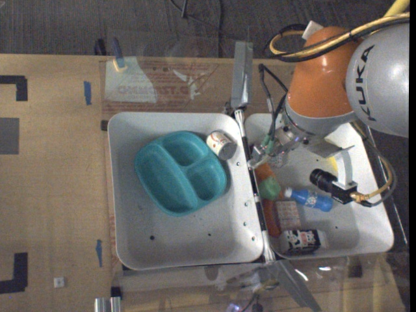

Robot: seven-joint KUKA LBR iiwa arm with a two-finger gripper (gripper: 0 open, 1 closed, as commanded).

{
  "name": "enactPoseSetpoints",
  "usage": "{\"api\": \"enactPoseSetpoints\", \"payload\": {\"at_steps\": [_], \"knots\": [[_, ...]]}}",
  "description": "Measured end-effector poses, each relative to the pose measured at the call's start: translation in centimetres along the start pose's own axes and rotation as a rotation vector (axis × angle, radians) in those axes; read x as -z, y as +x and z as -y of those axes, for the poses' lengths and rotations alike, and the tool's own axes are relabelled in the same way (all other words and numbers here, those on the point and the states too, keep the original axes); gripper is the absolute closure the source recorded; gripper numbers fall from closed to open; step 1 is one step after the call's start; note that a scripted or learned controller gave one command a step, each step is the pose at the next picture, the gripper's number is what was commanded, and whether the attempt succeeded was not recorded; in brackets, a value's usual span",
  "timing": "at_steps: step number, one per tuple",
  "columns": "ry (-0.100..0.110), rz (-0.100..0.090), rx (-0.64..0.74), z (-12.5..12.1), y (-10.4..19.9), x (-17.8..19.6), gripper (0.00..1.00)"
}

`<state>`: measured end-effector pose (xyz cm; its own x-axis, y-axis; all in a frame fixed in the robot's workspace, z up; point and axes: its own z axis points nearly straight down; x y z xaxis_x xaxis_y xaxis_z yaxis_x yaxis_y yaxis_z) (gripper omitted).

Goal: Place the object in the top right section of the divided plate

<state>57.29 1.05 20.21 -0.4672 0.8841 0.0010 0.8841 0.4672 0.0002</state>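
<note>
Camera view: gripper (272, 149) low over the left wall of the right bin (374, 236); jaw opening hidden under the wrist, cannot tell, nothing seen held. Just beneath the jaws, an orange-and-green toy vegetable (266, 182), likely the object. Well left of the jaws, the teal divided plate (182, 174), with a small white can (221, 143) at its nearer rim. Probably light, stiff, smooth plastic, rounded and apt to slip. Best taken across the narrower orange part, not the bulbous green end.
</note>
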Motion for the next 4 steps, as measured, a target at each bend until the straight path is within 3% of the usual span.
{"api": "enactPoseSetpoints", "payload": {"at_steps": [1, 2, 3, 4], "knots": [[-0.001, 0.0, 0.315, -1.8, 2.7, -1.4, 1.0], [-0.002, 0.0, 0.315, -1.8, 2.7, -1.4, 0.0], [-0.006, 0.002, 0.31, -1.9, 2.5, -0.3, 1.0], [-0.006, 0.002, 0.31, -1.9, 2.5, -0.3, 0.0]]}}
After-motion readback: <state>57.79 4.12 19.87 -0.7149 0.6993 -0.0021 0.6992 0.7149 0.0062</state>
